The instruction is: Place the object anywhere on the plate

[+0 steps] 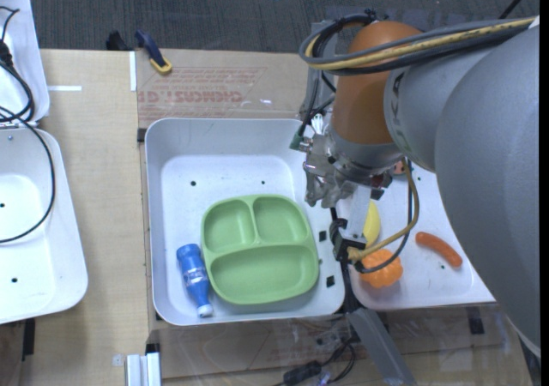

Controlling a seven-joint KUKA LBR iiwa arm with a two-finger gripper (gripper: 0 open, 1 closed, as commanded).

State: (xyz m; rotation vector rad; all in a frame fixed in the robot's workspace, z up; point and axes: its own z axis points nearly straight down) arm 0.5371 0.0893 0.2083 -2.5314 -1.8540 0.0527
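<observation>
at the far left edge a white basin-like fixture (21, 230) sits on the bench with a black cable (30, 110) looping across it. on the wooden bench top (86, 161) beyond the bins, a small blue and yellow clamp (153, 51) lies near the back edge. the left white bin (171, 153) holds a blue bottle (194, 278) lying along its near-left corner, cap end toward the front, just beside the green plate (257, 249). the plate has three compartments, two small ones at the back and one large one at the front, and it lies flat in the front half of that bin with nothing on it. above the seam between the two bins the arm's orange band (369, 93) and grey wrist come down to the gripper (330, 196), which hangs by the plate's back-right corner at the bin wall; how its pincer is set cannot be told from this slant. black and yellow cables (412, 37) run along the arm. in the right white bin (429, 286) a yellow banana (371, 223) lies just right of the gripper, an orange fruit (382, 269) sits near the front close beside the banana's lower end, and an orange carrot-like piece (439, 249) lies further right, apart from both. the large grey arm body (489, 161) covers the rest of that bin.
</observation>
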